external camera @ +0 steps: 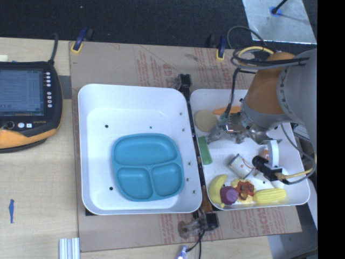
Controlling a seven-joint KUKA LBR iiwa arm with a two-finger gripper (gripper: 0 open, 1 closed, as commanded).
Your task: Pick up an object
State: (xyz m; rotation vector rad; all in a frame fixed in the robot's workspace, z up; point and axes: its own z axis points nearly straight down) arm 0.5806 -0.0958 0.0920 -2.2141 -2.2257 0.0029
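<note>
Camera view: blue tray (146, 165) in left bin (91, 117); banana (215, 188) in right bin (302, 190).

Quick count: two white bins, left (89, 144) and right (302, 196). One blue divided tray (146, 166), one banana (215, 188), one corn cob (269, 196), one purple thing (228, 195), one green block (205, 150).

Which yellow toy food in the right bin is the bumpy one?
The yellow plastic corn cob at the right white bin's front edge. The curved yellow plastic banana to its left is smooth.
</note>
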